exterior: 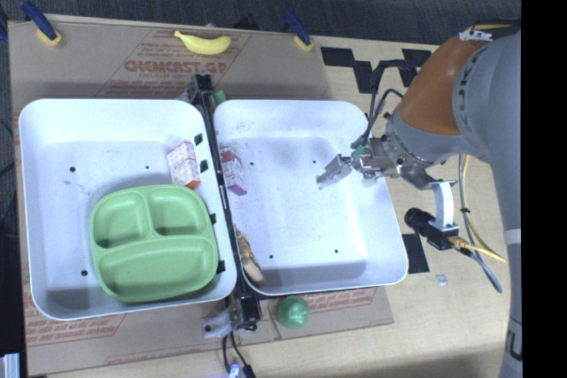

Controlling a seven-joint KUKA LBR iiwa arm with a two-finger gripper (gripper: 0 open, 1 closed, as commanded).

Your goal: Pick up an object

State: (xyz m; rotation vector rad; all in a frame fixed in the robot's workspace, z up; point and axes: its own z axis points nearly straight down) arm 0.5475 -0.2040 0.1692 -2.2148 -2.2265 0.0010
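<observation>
**Ana:** Gripper (pixel 330 175) hangs over the middle of the right shallow white plastic bin (pixel 376 266), on the grey arm with the orange band (pixel 443 84). Whether it is wide or narrow I cannot tell from above, and nothing shows in it.

**Ben:** What could it pick?

**Ana:** Nearest is a small pink-and-white printed packet (pixel 232 171) at that bin's left wall, well apart from the gripper. A tan, lumpy piece (pixel 247 263) lies in its lower-left corner. The left white bin (pixel 35 190) holds a pale green moulded plastic tray with three compartments (pixel 155 242) and a small red-and-white carton (pixel 183 164), just beside the tray's upper edge.

**Ben:** How would the packet handle?

**Ana:** Light and thin, I'd judge, likely to crumple or slide. It sits tight to the wall, so a grasp across its narrow sides from above looks best.

**Ben:** And outside the bins?

**Ana:** A yellow plastic banana (pixel 204 41) and a green ball (pixel 292 311) rest on the cardboard-covered table (pixel 266 66)
</observation>
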